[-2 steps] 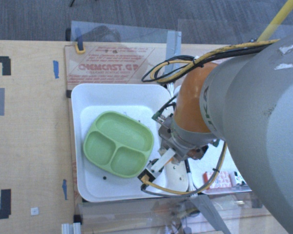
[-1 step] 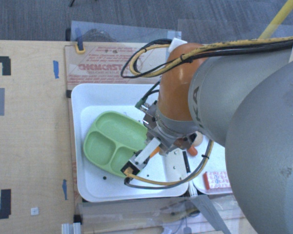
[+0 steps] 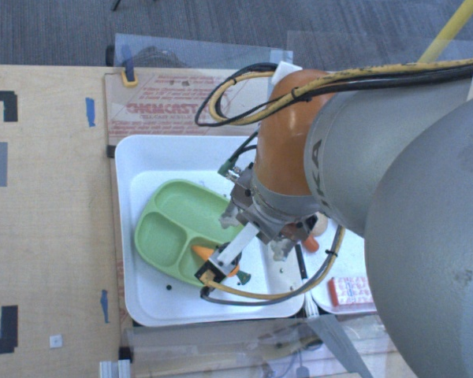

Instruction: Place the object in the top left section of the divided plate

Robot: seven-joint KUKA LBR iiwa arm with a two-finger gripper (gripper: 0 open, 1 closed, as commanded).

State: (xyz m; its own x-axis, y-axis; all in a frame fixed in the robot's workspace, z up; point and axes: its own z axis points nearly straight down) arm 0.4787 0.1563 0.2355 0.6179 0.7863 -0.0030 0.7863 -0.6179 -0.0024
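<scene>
- The object looked like a little toy carrot [image 3: 202, 252]: smooth orange body with a green bit at one end. It lay at the lower right edge of the divided plate [image 3: 173, 211], and part of the robot crossed over its middle. Couldn't tell if it sat on the rim or in a section there.
- The plate was glossy pale green plastic with rounded corners and three hollows. It sat at a tilt in the left bin [image 3: 134, 160], which was shallow, white and smooth.
- The gripper [image 3: 270, 239] hung just right of the plate, near the carrot. The bulky grey wrist hid it, so I honestly couldn't tell how it was set.
- A thin black stick [image 3: 300, 263] lay in that bin beside the gripper, and a small orange-red piece [image 3: 311, 244] sat just above it.
- The right bin [image 3: 325, 296] had a small flat pack [image 3: 351, 290] with a red and white pattern, print too small to read.
- Behind the bins was a brown sheet [image 3: 165, 101] with red lettering, something like "CHEMCAST".
- Blue tape bits [image 3: 89, 111] were stuck on the pale wooden bench [image 3: 47, 211].
</scene>
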